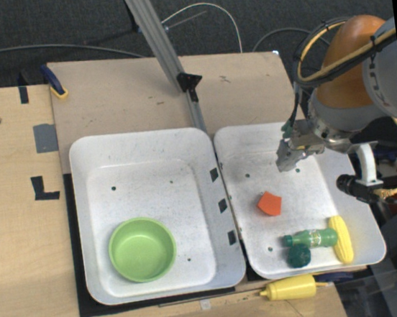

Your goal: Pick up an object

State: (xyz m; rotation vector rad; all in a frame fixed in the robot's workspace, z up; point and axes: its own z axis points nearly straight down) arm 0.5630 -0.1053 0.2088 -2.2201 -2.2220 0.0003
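My claw (290, 156) hangs over the upper part of the right-hand bin (240, 141), near its back wall, reaching in from three o'clock. I cannot tell from this angle how it is set, and nothing shows in its grip. Behind it, my grey arm rises toward two o'clock, with the orange band (347, 51) bulging above the wrist and a yellow cable looping around it.

From the claw, toward seven o'clock and well apart, an orange block (270, 204) lies on the bin floor, touching nothing. Further on toward six o'clock, near the front wall of the same bin, a green bottle (307, 239) lies on its side. A dark green piece (298, 255) sits just below the bottle's left end, touching it or nearly so. A yellow banana-shaped toy (342, 237) stands at the bottle's right end, close against it.

Outside the bin, just past its front rim at six o'clock, a yellow bottle (291, 288) lies on the bench (119, 106).

Toward nine o'clock is the left-hand bin (138, 144), side by side with the right one. A light green bowl (142, 249) sits upright in its front left part.

A grey metal pole (156, 33) slants from the top edge down to the gap between the bins.
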